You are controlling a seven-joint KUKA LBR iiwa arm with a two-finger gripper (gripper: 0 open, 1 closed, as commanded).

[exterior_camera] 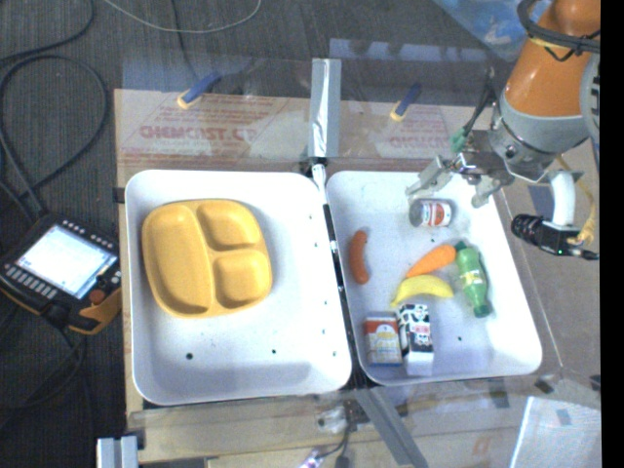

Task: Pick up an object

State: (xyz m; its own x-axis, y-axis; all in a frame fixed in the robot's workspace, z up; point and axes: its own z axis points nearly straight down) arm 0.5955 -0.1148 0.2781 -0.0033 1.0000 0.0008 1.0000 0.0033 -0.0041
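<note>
Cut off at the top-right corner: most of the grey and orange arm (556, 76), with the upper links out of frame. Hard to make out below the wrist: the gripper (456, 185), two pale fingers spread apart with nothing between them, poised over the far side of the right bin (531, 344). Directly beneath the open jaws and slightly nearer the camera: a small can (432, 213) lying on its side, red-and-white label too blurred to read. Further toward the camera from the jaws: an orange carrot (432, 259), a yellow banana (425, 289) just beside it, and a green bottle (473, 281) with an unreadable label to their right. Nearest the camera, well apart from the jaws: a cow-patterned milk carton (417, 331) and a small red-topped box (382, 339), touching side by side, print illegible. Left of the jaws, near the bin's dividing wall: a reddish sausage (360, 256). Well to the left, in the left bin (175, 369): a yellow sectioned tray (207, 256) with three compartments. Beyond the bins, under a clear sheet: a cardboard panel (195, 130) with faint reddish lettering, seemingly upside down and not legible. Partly cropped at the left edge: a handheld pendant (63, 271) with a glowing screen, contents unreadable.
</note>
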